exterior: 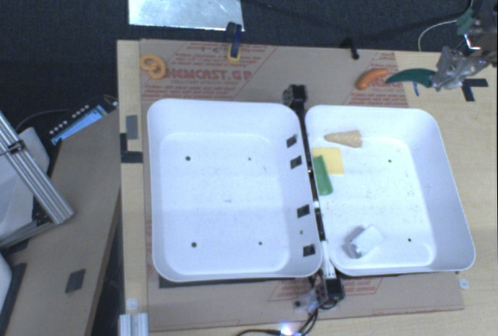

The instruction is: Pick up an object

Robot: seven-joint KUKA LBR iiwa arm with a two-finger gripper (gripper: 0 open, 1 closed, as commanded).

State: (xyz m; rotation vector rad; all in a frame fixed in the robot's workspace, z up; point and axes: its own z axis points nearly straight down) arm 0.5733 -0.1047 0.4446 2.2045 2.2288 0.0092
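Up at the far right, the gripper hangs outside the right bin; how far it is open I cannot tell. Inside that bin lie a cone, yellow block, green stick and grey piece.

The bench was a tan board printed with red lettering. Two shallow white bins rested directly on it, side by side: the left bin and the right bin, their inner edges touching along a row of black clips. On the bare board behind the bins lay an orange ring near the far left corner, a yellow-and-blue clamp at the far edge, and an orange oblong object just behind the right bin.
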